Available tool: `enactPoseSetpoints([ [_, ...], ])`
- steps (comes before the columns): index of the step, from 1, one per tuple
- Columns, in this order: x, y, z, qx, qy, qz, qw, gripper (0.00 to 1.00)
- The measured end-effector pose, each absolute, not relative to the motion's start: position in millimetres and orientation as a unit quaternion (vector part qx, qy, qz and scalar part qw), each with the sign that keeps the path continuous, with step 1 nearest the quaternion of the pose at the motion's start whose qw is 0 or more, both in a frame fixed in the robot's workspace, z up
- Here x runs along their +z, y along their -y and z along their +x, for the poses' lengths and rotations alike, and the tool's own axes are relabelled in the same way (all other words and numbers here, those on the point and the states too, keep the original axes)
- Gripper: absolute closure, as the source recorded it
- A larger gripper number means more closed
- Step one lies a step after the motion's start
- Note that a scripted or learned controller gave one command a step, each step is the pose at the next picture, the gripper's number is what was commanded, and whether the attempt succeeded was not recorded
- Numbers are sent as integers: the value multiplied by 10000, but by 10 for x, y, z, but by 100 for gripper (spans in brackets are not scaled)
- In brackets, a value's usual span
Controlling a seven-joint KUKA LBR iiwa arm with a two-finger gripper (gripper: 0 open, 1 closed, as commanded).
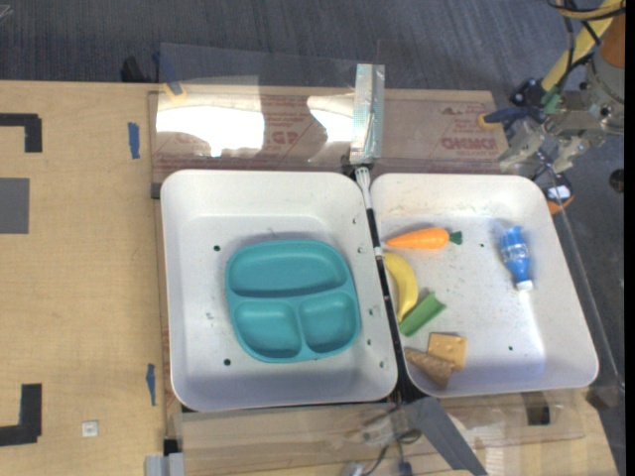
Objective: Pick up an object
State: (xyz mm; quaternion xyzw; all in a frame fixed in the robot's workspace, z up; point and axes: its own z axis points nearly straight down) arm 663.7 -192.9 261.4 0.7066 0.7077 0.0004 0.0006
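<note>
From my remote station I saw two shallow white bins side by side on the table [69, 266]. The left bin [189, 216] held a teal divided plate [292, 299] with three compartments, lying flat near its centre. The right bin [566, 345] held the loose objects: a toy carrot [422, 239] with a green top lay near the dividing wall, a yellow banana [403, 282] curved just below it, and a green pepper-like piece [422, 312] touched the banana's lower end. Two tan cracker-like pieces [439, 355] sat near the front edge of the right bin, one overlapping the other. A small blue bottle [515, 256] with a white cap lay well apart from these, toward the right wall. The tool [556, 142] hung beyond the far right corner of the right bin, outside its rim and touching none of the objects; how far its jaws were apart I could not tell, as cabling and fittings cluttered that corner
</note>
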Motion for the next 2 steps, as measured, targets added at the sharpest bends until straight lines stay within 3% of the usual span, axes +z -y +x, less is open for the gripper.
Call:
enactPoseSetpoints([
  [1,1241,1091,6134,-30,-7033,7108,-58,0],
  [2,873,970,6500,22,-7536,6573,32,0],
])
